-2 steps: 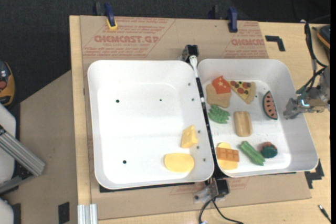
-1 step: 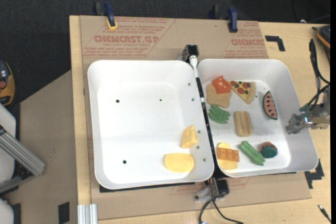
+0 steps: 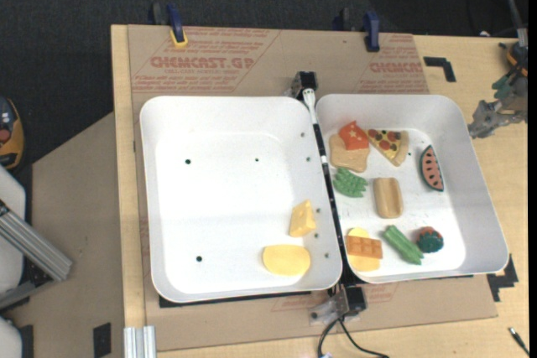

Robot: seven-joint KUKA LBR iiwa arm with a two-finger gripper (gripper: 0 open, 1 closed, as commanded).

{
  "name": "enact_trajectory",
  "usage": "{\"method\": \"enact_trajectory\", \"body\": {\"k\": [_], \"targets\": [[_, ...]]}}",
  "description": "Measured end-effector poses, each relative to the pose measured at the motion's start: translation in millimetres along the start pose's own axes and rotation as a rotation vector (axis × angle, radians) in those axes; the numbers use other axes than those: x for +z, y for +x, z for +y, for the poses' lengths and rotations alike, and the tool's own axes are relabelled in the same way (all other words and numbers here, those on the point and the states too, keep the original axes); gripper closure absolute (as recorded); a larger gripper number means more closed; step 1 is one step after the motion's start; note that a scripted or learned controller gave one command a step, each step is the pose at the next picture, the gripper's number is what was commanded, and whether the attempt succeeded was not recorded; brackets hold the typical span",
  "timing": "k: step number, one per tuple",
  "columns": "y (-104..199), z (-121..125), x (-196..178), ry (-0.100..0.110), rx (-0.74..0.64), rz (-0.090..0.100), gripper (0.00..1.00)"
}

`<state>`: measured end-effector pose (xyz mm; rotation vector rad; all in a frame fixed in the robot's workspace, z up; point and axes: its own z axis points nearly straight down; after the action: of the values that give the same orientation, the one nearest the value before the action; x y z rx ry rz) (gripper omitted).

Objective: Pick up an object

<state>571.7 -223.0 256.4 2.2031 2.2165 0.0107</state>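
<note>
The right bin holds several toy foods: a pizza slice, a red-orange piece on a tan slice, a watermelon slice, a green leafy piece, a tan bun, an orange waffle, a green pod and a red-and-green item. In the left bin lie a yellow wedge and a yellow oval. My gripper hangs at the view's right edge, just outside the right bin's upper right corner, away from every object.
Both bins sit on a cardboard sheet held by blue clamps at the back. A black hinge piece stands between the bins at their far ends. A cable runs off the front edge.
</note>
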Motion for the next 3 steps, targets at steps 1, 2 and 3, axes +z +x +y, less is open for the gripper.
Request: {"method": "enact_trajectory", "body": {"k": [1, 2, 3], "targets": [[-1, -76, 15, 0.022, 0.009, 0.008, 1.0], [37, -1, -107, -0.003, -0.003, 0.001, 1.0], [103, -63, 4, 0.031, 0.002, 0.014, 1.0]]}}
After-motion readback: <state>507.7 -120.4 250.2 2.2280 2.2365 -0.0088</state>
